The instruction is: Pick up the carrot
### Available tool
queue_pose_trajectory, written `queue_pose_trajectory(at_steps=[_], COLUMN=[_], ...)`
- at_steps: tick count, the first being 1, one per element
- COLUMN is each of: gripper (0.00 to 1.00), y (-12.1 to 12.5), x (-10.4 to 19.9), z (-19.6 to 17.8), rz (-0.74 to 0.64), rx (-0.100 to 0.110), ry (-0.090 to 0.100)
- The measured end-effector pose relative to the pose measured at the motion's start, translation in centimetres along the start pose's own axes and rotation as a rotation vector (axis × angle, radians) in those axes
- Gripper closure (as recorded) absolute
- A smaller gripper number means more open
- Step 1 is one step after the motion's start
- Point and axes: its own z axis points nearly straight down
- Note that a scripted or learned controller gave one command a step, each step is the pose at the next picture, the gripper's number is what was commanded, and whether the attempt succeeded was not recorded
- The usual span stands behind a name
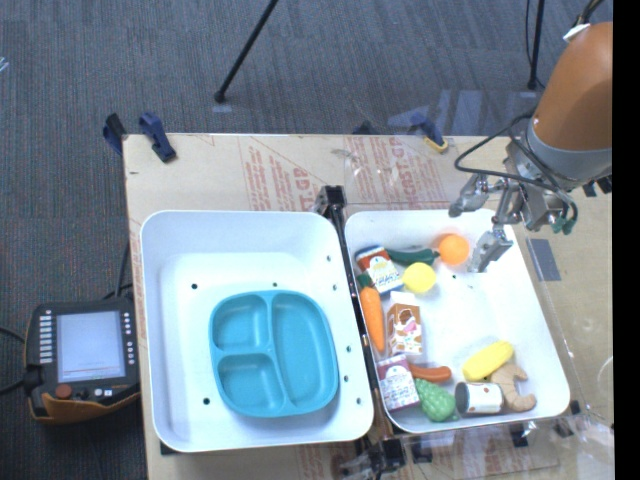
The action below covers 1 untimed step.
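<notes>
Lying lengthwise against the left wall of the right bin (545,313), the carrot (373,318) runs near-to-far beside a small carton (404,329), well to the left of and nearer than the gripper (478,228), whose fingers hang spread and empty over the bin's far right corner.

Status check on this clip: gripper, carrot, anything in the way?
Gripper open, empty, over right bin's far edge. Carrot lying by right bin's left wall, untouched. Snack packet close alongside, can at its far end.
</notes>
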Motion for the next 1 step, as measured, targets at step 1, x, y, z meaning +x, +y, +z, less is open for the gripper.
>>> queue_pose_trajectory(at_steps=[1], gripper=[0.0], y=[-2.62], x=[-1.55], z=[10.6], rz=[0.15], rx=[-0.003], ry=[0.01])
